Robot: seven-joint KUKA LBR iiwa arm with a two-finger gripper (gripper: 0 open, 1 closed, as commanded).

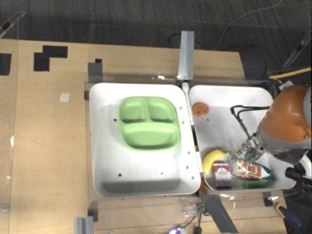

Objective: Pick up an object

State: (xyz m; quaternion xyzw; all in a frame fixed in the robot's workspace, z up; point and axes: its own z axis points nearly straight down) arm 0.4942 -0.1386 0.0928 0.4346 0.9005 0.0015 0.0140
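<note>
The right bin (229,97) holds a small group of objects along its near edge. A yellow banana-like piece (213,159) lies at the left of the group. A small red box (222,174) sits just in front of it. To their right are an orange and white packet (248,170) and a green item (257,182). Apart from them, an orange round disc (200,109) rests near the bin's far left corner. My gripper (246,152) hangs low over the group, between the banana piece and the packet, with the orange wrist band (288,118) above it.
A green divided plate (148,122) lies in the left bin (105,145). A metal divider (191,130) separates the two bins. A black cable (243,112) loops over the far part of the right bin. Bare white floor lies in the right bin's middle.
</note>
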